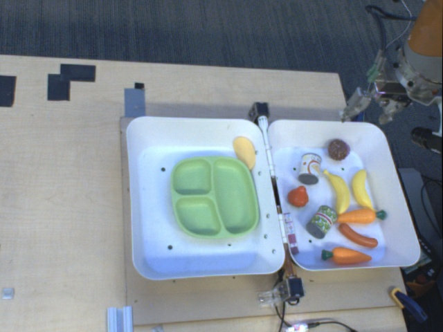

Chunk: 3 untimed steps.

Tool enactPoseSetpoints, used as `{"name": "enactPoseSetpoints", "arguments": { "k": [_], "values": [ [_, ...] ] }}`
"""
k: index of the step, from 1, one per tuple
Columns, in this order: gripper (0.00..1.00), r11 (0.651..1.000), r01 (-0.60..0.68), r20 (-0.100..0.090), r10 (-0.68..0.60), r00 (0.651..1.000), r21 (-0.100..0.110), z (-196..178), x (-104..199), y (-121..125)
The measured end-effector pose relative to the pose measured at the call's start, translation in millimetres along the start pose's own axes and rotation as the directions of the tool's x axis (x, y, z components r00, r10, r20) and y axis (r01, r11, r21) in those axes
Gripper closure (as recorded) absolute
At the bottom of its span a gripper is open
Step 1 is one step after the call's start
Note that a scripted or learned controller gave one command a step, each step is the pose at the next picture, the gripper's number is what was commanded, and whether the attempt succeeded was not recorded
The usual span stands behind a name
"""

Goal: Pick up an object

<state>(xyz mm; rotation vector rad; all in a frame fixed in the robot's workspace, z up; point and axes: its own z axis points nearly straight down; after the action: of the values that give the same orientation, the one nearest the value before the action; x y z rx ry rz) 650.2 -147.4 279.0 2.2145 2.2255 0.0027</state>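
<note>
Lower carrot (346, 256) lies closest to the lens, at the near wall of the right bin (387, 144). Hand (372, 99) hangs above the far rim of that bin, out over its back edge, well apart from everything inside. Fingers (354, 105) look spread; nothing sits between them.

Contents of the right bin, working away from the hand toward the near side:
- dark round ball (338, 149), nearest item below the hand
- small white cup (309, 166), tipped on its side, just beyond the ball
- two bananas (338, 189) side by side, pointing away from the hand
- tomato (297, 196)
- green-labelled can (321, 221), tilted
- second carrot (360, 216) and a sausage (358, 236), close together

Left bin (149, 185), far across from the hand: green divided plate (211, 196), flat, near centre; a yellow lemon-like piece (243, 151) just off its far corner, against the wall shared with the right bin.

Both bins rest on the counter (62, 199).
</note>
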Motion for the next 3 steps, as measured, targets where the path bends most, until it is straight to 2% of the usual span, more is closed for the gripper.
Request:
{"name": "enactPoseSetpoints", "arguments": {
  "k": [1, 2, 3],
  "values": [
    [0.00, 1.000, -0.002, -0.001, 0.002, 1.000, 0.005, 140.7, -22.4, 6.8],
    [0.00, 1.000, -0.002, 0.001, 0.002, 1.000, -0.003, 192.1, -5.6, -79.5],
    [1.00, 1.000, -0.002, 0.003, 0.002, 1.000, -0.011, 179.5, -5.9, -76.8]
  ]
}}
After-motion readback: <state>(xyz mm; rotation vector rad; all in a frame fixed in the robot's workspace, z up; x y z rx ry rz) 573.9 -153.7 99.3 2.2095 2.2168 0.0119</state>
